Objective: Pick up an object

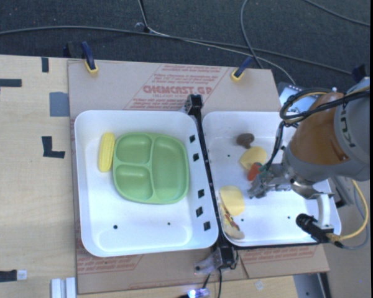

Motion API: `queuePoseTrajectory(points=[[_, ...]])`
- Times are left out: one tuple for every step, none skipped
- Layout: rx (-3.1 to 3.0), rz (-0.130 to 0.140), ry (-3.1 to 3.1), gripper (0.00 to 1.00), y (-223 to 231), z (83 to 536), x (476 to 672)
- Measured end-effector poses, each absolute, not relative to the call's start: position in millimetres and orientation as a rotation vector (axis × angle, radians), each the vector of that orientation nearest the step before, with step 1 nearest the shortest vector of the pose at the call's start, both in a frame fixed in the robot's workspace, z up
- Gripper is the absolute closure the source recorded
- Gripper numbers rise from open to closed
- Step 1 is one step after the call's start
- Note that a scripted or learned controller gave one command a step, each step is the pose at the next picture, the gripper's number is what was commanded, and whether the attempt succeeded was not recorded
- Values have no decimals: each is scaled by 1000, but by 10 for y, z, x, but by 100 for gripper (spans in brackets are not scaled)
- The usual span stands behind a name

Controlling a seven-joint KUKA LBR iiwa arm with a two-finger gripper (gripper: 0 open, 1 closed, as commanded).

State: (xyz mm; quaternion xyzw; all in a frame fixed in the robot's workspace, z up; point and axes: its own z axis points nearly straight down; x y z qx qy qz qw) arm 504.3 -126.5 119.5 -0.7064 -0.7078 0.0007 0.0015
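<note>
Nearest the camera, at 6 o'clock in the right bin (267, 233), a pale, brown-edged item (231, 226) lies against the divider with a yellow piece (232, 200) touching it at its 12 o'clock. Just beside that, at 3 o'clock, hang the jaws (258, 188); whether released or clenched I cannot tell. A small red object (253, 171) sits close at their 12 o'clock, touching a yellow wedge (251, 157); farther off lies a brown lump (245, 140).
</note>
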Motion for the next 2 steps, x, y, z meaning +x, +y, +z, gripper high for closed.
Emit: queuePoseTrajectory(points=[[-2221,-2,-2225,100,-1189,1664,4998],[-2223,-3,-2225,100,-1208,2280,4964]])
